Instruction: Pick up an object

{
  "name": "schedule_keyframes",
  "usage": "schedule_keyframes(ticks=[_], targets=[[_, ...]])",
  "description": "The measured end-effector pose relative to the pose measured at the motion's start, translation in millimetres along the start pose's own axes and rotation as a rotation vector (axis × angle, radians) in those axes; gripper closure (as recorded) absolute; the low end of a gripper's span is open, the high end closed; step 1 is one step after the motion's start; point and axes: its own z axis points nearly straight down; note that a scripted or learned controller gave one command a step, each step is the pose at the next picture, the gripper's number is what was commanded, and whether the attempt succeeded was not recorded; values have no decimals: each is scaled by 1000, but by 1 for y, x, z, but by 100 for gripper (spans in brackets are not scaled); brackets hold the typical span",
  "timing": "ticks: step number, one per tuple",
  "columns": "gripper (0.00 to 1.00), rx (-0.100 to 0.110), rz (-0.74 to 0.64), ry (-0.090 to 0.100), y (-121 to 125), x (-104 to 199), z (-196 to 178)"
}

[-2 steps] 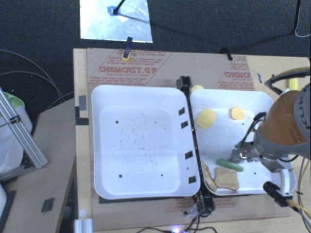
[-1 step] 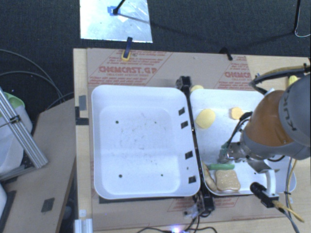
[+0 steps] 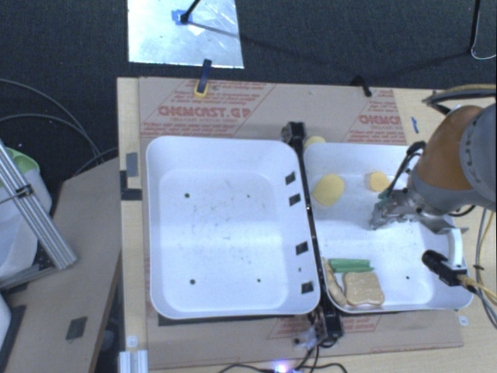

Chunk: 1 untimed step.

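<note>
Two shallow white bins were seen side by side on a board printed with red lettering (image 3: pixel 203 110), which lay on the bench. In the right bin (image 3: pixel 404 290), a pale yellow round object (image 3: pixel 329 189) lay near the dividing wall, a smaller yellow object (image 3: pixel 378 181) sat just beyond it toward the far rim, and another pale round piece (image 3: pixel 314 141) was perched at the far edge by the black clamp (image 3: pixel 294 133). In the near corner of that bin a green strip (image 3: pixel 349 265) lay beside a tan, sponge-like block (image 3: pixel 363 287), the two touching or nearly so. The left bin (image 3: pixel 167 286) was marked with faint scuffs. The grey arm with its orange band (image 3: pixel 443 155) was reached in from the right, and the gripper (image 3: pixel 382 216) was lowered to the floor of the right bin, between the yellow pieces and the tan block; whether its fingers were open or closed could not be told, and nothing was seen held. A silvery sheet (image 3: pixel 185 22) lay on dark carpet behind the bench, and metal framing (image 3: pixel 35 216) stood at the left
</note>
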Motion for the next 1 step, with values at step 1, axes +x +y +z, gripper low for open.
schedule_keyframes(ticks=[1], targets=[[100, 2, -3, 4, 32, 5, -28]])
